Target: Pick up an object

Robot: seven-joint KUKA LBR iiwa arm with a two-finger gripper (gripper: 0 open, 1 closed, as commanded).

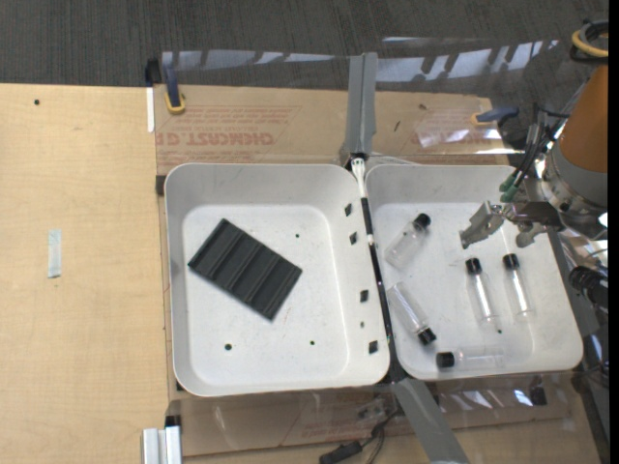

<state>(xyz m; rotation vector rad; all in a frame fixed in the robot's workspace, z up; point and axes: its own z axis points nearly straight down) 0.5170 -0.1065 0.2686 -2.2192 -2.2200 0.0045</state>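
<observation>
The end effector (pixel 498 222) hangs over the right bin (pixel 571 356) near its far edge, above five clear vials (pixel 407 241); its grip, seemingly empty, cannot be told.

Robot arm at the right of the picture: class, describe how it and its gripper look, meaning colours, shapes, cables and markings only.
The arm comes in as a rounded orange band over a pale grey, curved wrist section. Thin dark cables, one greenish, run down its side towards the gripper, a small assembly of grey metal brackets with a slim, pale grey angled finger. A yellow-ringed part sits at the upper corner. No lettering can be made out.
</observation>
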